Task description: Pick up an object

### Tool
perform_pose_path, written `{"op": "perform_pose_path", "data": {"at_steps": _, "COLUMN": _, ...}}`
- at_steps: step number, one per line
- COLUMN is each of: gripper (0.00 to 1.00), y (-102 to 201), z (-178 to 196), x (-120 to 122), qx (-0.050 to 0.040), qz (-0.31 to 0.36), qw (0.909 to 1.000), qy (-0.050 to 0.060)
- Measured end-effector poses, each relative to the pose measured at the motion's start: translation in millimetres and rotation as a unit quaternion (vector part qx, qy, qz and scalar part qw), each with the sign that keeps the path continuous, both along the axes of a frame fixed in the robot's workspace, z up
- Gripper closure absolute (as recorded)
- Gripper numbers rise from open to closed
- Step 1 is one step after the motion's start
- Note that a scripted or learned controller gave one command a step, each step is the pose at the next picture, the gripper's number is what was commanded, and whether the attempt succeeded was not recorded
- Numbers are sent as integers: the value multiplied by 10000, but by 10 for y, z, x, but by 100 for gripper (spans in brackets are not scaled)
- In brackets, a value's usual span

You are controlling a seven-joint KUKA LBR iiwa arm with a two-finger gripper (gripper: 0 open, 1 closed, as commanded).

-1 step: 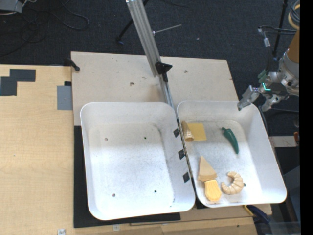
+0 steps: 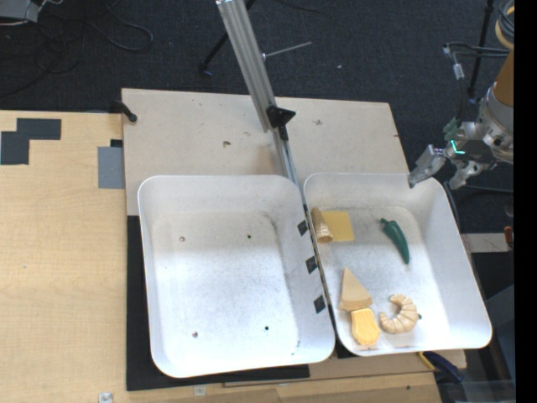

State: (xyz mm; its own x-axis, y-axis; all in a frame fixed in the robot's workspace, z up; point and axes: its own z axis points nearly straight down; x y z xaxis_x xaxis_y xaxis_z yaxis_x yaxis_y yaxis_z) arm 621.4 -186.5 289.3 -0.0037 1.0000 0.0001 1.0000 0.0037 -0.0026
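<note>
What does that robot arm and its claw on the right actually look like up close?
At the camera view's right edge, the arm shows an orange band with grey casing above it and a pale grey metal wrist below. The two-finger gripper is grey metal with two slim dark-tipped fingers, and a small turquoise light glows on its body. A thin dark cable runs beside the arm.

Two shallow white bins side by side on pale bench (image 2: 352, 124): left bin (image 2: 155, 225), right bin (image 2: 457, 259). Aluminium bar (image 2: 248, 57) slanting from top of view down to seam between bins, black bracket (image 2: 279, 117) clamped on it. Wooden panel (image 2: 59, 259) at left. Dark floor with cables (image 2: 50, 7) behind.
</note>
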Motion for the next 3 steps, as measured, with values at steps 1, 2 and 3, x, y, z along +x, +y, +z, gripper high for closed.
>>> {"op": "perform_pose_path", "data": {"at_steps": 1, "gripper": 0, "y": -83, "z": -593, "x": -13, "qx": 6, "qz": -20, "qw": 10000, "qy": 27}}
{"op": "perform_pose_path", "data": {"at_steps": 2, "gripper": 0, "y": -108, "z": -1133, "x": 73, "qx": 6, "qz": -19, "qw": 10000, "qy": 24}}
{"op": "perform_pose_path", "data": {"at_steps": 3, "gripper": 0, "y": -45, "z": -1605, "x": 1, "qx": 10, "qz": -21, "qw": 10000, "qy": 25}}
